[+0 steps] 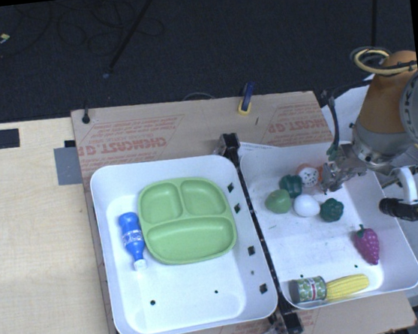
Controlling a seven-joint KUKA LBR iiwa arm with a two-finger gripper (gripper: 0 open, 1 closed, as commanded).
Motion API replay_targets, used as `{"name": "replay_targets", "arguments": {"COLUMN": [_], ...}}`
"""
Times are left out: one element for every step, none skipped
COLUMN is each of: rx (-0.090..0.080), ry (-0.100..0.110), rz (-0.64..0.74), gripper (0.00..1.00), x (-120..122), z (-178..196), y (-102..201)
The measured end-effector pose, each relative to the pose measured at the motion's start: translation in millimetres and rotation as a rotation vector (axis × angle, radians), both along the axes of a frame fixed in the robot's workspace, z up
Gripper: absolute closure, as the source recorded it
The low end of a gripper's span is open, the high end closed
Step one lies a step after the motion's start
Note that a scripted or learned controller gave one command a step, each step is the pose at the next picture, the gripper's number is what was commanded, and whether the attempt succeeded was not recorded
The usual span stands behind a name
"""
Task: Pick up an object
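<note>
In the right bin (pixel 319 262) a cluster lies near the back: a dark green piece (pixel 291 183), a lighter green piece (pixel 278 201), a white egg (pixel 306 205), a white die with red dots (pixel 309 176) and a dark green pepper (pixel 331 209). A purple grape bunch (pixel 367 245) lies to the right. A small can (pixel 308 289) and a yellow corn cob (pixel 347 285) rest at the front wall. My gripper (pixel 332 179) hangs low just right of the die and above the pepper.
The left bin (pixel 125 286) holds a green divided plate (pixel 186 220) and a blue bottle (pixel 132 238) along its left side. A black divider (pixel 249 218) separates the bins. The arm's grey body with its orange band (pixel 388 114) fills the right edge.
</note>
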State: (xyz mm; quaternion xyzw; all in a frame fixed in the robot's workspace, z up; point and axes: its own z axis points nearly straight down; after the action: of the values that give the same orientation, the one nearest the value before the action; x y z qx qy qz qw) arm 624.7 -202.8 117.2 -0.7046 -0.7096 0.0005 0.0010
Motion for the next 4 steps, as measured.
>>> {"name": "replay_targets", "arguments": {"rx": [-0.001, -0.002, 0.001, 0.002], "ry": [-0.004, -0.005, 0.002, 0.002], "rz": [-0.007, -0.007, -0.005, -0.004], "gripper": [1.0, 1.0, 1.0, 1.0], "x": [11, 11, -12, -30], "z": [53, 106, 105, 112], "y": [-1, -3, 42, 98]}}
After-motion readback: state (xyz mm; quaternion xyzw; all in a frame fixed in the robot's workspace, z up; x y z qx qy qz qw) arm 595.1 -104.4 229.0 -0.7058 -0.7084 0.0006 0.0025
